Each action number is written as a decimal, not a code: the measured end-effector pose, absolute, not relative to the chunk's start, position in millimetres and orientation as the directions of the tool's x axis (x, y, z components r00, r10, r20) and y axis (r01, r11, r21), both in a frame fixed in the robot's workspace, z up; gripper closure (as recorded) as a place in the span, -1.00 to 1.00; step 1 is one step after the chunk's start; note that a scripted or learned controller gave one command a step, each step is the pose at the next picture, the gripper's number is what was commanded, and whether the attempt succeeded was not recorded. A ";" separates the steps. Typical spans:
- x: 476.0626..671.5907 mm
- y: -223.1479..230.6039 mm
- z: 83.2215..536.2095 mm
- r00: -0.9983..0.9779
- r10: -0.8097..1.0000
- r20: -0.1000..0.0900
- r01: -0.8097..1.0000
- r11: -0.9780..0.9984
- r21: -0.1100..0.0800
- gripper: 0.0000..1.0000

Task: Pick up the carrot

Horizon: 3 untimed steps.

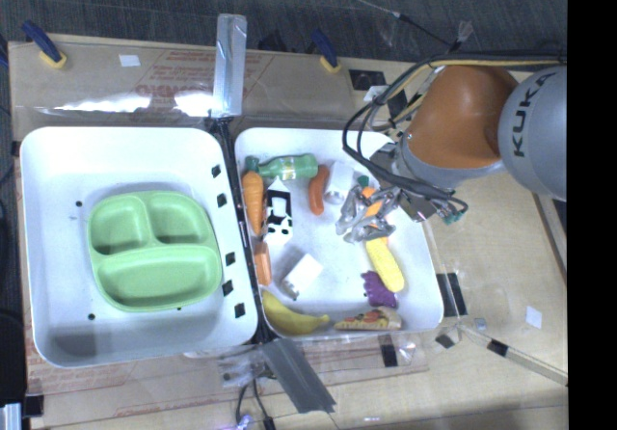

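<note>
The carrot (253, 201) is orange with a green top and lies lengthwise along the left wall of the right bin (416, 226). My gripper (364, 219) hangs over the right half of that bin, well to the right of the carrot and apart from it. It sits just above a yellow toy (386, 264). Nothing can be made out in its grasp.
In the right bin lie a green bottle (287, 168), a red-orange sausage-like piece (316, 190), a black-and-white tag (279, 211), a small orange piece (262, 265), a white block (302, 274), a banana (292, 319) and a purple toy (379, 289). The left bin (39, 226) holds a green divided plate (152, 250).
</note>
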<state>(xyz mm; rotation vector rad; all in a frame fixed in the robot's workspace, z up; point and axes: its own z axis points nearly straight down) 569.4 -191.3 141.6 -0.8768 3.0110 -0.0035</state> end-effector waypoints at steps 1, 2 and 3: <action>532.5 -175.9 177.2 -0.933 -0.360 0.000 -0.360 0.933 0.000 1.00; 534.5 -174.2 187.6 -0.930 -0.367 -0.002 -0.367 0.930 -0.001 1.00; 536.5 -172.7 198.3 -0.928 -0.374 -0.005 -0.374 0.928 -0.003 1.00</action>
